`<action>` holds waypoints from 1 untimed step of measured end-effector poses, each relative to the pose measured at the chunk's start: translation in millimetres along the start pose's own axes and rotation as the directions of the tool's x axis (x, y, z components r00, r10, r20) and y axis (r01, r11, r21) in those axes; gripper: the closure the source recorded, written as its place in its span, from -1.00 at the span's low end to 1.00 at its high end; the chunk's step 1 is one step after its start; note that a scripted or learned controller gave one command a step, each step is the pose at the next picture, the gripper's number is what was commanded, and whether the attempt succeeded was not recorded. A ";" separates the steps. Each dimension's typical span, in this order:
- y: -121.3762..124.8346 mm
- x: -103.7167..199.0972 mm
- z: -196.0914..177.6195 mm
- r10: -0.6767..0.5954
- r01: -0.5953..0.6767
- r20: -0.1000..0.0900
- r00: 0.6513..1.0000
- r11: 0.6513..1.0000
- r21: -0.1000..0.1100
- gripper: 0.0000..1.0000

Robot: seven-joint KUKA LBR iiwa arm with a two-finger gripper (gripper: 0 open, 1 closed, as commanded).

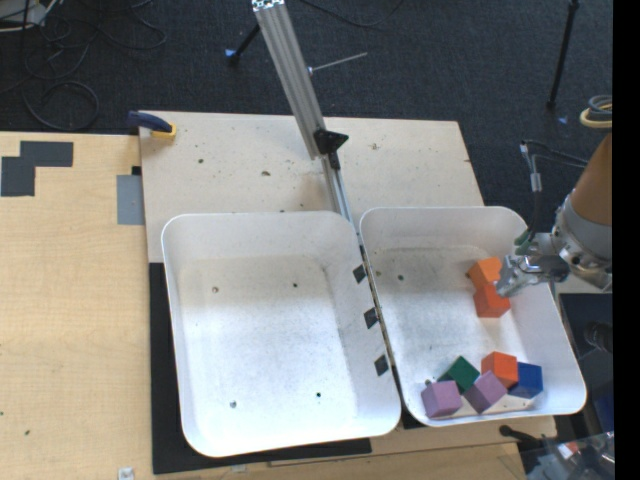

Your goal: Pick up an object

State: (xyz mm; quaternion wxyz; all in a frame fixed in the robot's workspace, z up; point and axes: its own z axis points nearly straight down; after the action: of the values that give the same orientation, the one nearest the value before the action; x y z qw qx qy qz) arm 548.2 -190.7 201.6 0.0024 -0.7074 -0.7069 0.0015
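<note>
An orange block (488,288) lies in the right bin (440,230), near its right wall. My gripper (517,274) reaches in over that wall and sits right against the block's right side. At this angle it is unclear whether the block is held. A cluster of blocks lies along the bin's front edge: green (462,372), orange (500,366), blue (528,379) and two purple (441,398) (486,391).
The left bin (200,238) stands beside the right one, with a row of black clips (369,316) along the shared wall. A slanted aluminium bar (296,73) rises behind the bins. Bare benchtop lies behind them.
</note>
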 end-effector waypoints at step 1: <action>-8.3 51.0 1.7 -0.004 0.004 -0.002 1.000 1.000 -0.001 1.00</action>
State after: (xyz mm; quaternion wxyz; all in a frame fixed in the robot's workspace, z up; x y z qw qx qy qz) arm 540.0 -139.6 200.1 0.0028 -0.7058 -0.7084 0.0005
